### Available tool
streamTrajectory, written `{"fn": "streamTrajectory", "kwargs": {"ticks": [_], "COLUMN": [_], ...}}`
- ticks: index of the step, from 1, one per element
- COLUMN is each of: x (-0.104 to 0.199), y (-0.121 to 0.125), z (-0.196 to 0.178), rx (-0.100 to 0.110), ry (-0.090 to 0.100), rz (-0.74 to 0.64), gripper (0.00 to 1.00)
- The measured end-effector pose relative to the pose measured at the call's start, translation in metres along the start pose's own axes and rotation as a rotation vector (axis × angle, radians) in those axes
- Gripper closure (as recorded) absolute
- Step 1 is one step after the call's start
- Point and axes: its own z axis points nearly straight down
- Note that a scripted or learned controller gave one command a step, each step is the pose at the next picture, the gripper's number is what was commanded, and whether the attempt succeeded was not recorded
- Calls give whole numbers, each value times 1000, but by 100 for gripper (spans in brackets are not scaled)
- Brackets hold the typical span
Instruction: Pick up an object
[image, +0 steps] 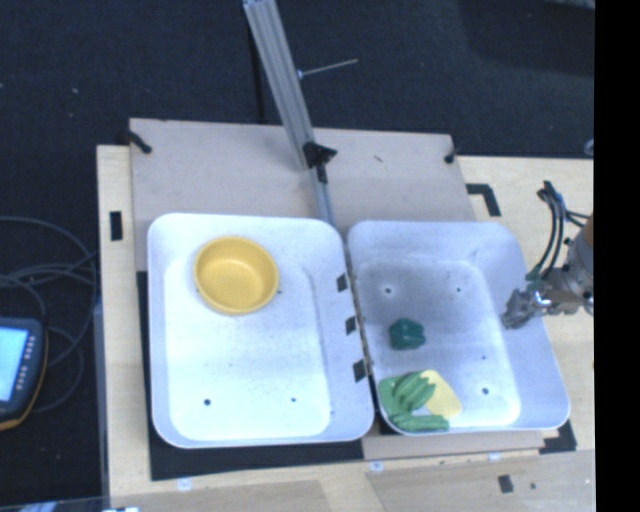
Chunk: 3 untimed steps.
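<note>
A yellow bowl (236, 274) sits upright in the back left part of the left bin (250, 400). In the right bin (470, 260) a small dark green lump (406, 334) lies near the middle. A bunch of light green pods (407, 395) rests in the front left corner of that bin, touching a yellow piece (443, 397). My gripper (520, 308) hangs over the right rim of the right bin, well to the right of the green lump, and nothing shows in its grasp.
A grey metal rail (285, 85) slants from the top down to the gap between the bins. Cables (552, 215) hang near the arm at the right. A handheld screen (15, 365) lies off the bench at the left.
</note>
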Motion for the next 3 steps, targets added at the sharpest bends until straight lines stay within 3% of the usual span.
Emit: {"fn": "streamTrajectory", "kwargs": {"ticks": [3], "x": [156], "y": [70], "z": [-3], "rx": [5], "ry": [3], "rz": [-5], "gripper": [100]}}
